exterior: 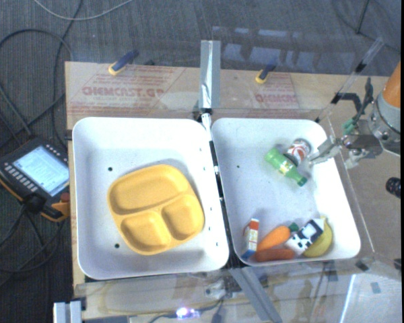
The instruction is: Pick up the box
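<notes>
Box (252,235), small, white with a red end, lies at the near-left of the right bin (256,194), beside a carrot (276,237). Gripper (321,151) sits well apart from it, at the far-right rim by a green bottle (286,165); whether its jaws are parted cannot be told, and nothing visibly held.

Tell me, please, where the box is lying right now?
The box lies in the right bin, at its near left corner, just left of the carrot.
</notes>
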Motion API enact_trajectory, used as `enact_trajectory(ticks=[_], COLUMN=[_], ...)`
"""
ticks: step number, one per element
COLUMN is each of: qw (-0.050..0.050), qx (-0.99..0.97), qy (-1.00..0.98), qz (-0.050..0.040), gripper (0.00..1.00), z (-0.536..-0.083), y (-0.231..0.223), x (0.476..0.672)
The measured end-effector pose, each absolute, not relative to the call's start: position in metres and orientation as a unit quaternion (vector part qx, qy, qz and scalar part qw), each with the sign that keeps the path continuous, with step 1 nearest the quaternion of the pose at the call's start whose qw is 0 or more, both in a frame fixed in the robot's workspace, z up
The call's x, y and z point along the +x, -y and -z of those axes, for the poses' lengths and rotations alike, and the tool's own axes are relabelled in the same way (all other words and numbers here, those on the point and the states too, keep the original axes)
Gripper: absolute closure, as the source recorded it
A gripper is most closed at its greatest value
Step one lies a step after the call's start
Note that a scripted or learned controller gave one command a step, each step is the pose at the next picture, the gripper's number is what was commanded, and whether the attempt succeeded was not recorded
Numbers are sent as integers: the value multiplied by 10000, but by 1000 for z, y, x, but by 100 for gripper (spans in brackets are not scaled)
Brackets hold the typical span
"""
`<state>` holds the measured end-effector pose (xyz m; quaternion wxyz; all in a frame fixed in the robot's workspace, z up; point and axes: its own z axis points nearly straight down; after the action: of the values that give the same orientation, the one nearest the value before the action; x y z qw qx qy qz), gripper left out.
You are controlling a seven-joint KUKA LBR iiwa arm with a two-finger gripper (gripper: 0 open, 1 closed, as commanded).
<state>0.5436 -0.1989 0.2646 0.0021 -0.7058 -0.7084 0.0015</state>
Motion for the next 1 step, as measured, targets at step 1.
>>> enact_trajectory(ticks=[1], qw=[14], qx=[-6535], qy=[7569], qz=[-16], gripper=[0], z=[-239], y=[223], x=[519])
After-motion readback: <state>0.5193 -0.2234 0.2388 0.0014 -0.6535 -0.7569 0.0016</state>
